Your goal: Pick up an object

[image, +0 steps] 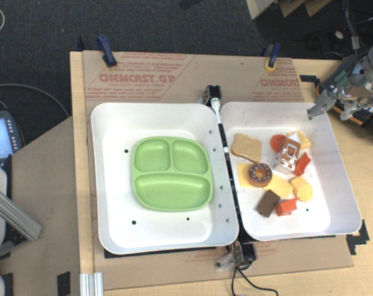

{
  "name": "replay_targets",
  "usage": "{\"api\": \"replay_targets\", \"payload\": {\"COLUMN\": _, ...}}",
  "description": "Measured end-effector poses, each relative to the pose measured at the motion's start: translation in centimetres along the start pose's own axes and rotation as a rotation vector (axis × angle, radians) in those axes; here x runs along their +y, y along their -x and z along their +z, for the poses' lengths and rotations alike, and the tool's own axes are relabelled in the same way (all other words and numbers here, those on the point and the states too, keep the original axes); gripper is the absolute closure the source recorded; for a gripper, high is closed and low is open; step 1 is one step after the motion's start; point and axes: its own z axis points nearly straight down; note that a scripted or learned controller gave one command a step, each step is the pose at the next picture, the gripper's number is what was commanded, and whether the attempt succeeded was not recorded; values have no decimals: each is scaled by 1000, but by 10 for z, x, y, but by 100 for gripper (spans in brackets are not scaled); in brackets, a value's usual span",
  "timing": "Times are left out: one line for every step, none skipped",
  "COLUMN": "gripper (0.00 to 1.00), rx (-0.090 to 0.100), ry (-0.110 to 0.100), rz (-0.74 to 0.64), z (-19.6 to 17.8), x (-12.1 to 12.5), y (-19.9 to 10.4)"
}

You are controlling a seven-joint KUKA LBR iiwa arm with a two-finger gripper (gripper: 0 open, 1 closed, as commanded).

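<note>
The right bin (340,184) holds a heap of toy food: a toast slice (246,147), a chocolate donut (259,174) on a yellow cheese slice (242,176), a red tomato piece (277,142), a small red-and-white carton (288,154), a round orange cracker (302,191), a brown block (267,203) and a red-orange block (286,207). My gripper (317,107) hangs at the bin's far right corner, above the rim and apart from all the food. Nothing shows in its grasp.
The left bin (109,184) carries a green divided plate (172,173). Both bins rest on a cardboard sheet (143,73) clamped by a blue clip (105,50) and another clip (272,55). A black divider strip (225,153) runs between the bins.
</note>
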Motion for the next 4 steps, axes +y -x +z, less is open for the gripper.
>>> {"api": "replay_targets", "payload": {"gripper": 0, "rx": 1, "ry": 3, "rz": -6, "z": 159, "x": 15, "y": -47}}
{"api": "replay_targets", "payload": {"gripper": 100, "rx": -2, "ry": 8, "rz": -3, "z": 141, "x": 15, "y": -44}}
{"api": "replay_targets", "payload": {"gripper": 0, "rx": -2, "ry": 7, "rz": -3, "z": 142, "x": 15, "y": -45}}
{"api": "replay_targets", "payload": {"gripper": 0, "rx": -1, "ry": 5, "rz": -2, "z": 150, "x": -38, "y": -104}}
